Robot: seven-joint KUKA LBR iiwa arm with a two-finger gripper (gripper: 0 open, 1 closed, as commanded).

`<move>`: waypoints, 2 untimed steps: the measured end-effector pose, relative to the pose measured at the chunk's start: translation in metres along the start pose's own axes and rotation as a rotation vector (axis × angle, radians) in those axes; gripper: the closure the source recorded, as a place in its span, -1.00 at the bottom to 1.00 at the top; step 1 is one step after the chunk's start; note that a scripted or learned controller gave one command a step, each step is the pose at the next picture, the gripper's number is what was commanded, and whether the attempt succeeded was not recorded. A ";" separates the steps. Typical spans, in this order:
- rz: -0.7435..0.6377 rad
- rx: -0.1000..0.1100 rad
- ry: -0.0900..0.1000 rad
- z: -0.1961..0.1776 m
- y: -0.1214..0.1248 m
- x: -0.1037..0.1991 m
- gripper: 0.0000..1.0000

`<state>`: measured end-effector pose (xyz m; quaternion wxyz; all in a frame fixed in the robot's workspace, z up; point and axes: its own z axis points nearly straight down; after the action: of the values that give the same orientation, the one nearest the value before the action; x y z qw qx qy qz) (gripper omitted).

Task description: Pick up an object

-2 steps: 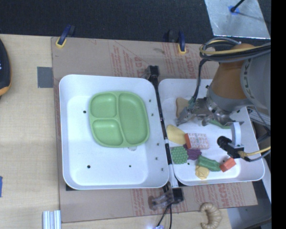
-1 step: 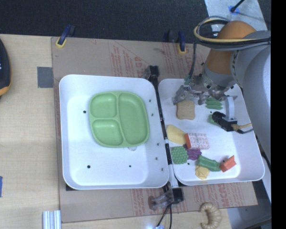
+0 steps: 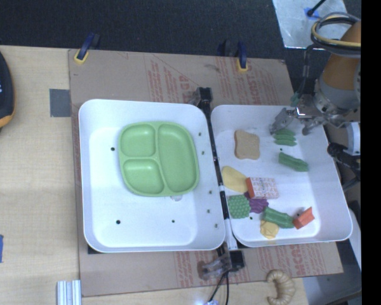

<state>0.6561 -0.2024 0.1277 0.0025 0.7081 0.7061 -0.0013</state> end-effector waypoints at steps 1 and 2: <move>-0.008 0.008 0.005 0.037 0.000 0.004 -1.00; -0.013 0.001 0.004 0.018 0.003 0.003 1.00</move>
<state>0.6592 -0.1994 0.1095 0.0007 0.7034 0.7108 -0.0006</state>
